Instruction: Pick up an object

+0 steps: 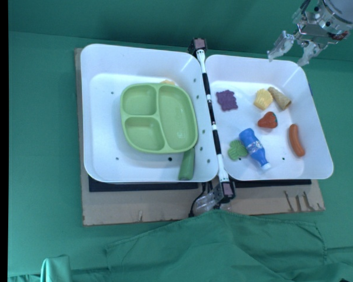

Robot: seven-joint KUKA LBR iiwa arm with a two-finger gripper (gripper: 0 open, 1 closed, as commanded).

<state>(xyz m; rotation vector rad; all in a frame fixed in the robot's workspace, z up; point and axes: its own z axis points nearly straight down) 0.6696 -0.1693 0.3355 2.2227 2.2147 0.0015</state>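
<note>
Orange cone (279,98) in right bin (317,157), tool (288,53) above, apart

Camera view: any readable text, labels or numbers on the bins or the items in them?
None readable.
Blue bottle: white cap and pale markings, too small and blurred to read.
Green divided plate, both white bins, other toys: no print visible.

Right bin (317,157): toys spread apart; bare floor along its rear

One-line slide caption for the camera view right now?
Open gripper hovers above the right bin's far corner; toy foods and blue bottle lie untouched, green divided plate in left bin.
</note>
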